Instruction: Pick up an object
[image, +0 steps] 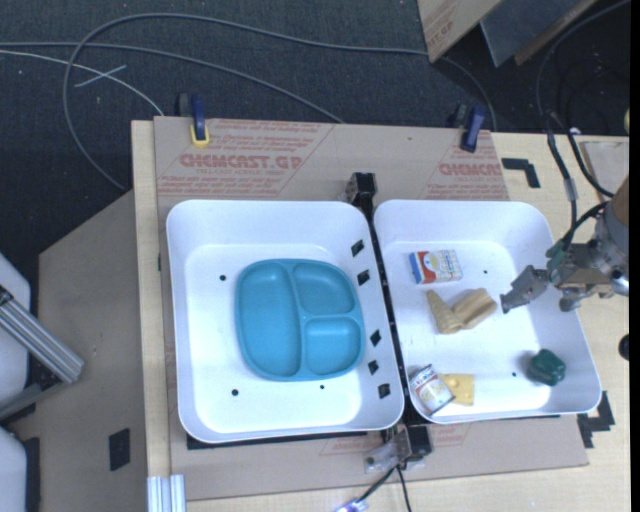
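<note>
In the right bin (500, 215) lie a small white, blue and red carton (434, 266), a tan bread-like piece (462, 310), a small can (430, 390) on its side, a yellow cheese wedge (460, 388) and a dark green object (547, 367). My gripper (546, 294) hangs over the bin's right side, open, with nothing between its fingers. Its left fingertip (520, 292) is just right of the tan piece. The green object lies below the gripper in the picture.
The left bin (190, 300) holds a blue divided plate (300, 318). A black divider with clips (375, 300) runs between the bins. Cables hang at the right near the arm (610, 240). Clamps (200, 118) hold the board at the back.
</note>
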